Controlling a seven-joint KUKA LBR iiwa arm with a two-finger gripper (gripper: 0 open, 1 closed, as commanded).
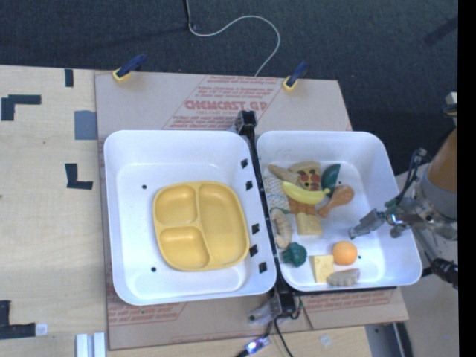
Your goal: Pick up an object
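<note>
The right bin (372, 149) holds a heap of toy food. A yellow banana (303, 193) lies on a pizza slice (306, 175), with a dark green piece (330, 175) and a brown drumstick (336, 198) beside them. Nearer the front lie an orange ball (344, 253), a yellow cheese wedge (322, 267), a tan dumpling-like piece (343, 277), a green broccoli (295, 254) and a beige piece (282, 229). My gripper (374, 222) hangs low over the bin's right side, right of the drumstick and above-right of the orange ball. It touches none of the food.
The left bin (123, 199) holds a yellow divided plate (199, 224). A black divider with clips (256, 199) runs between the bins. Both bins sit on a cardboard sheet (223, 103) clamped at the back. The arm's body (442, 192) stands at the right bin's outer rim.
</note>
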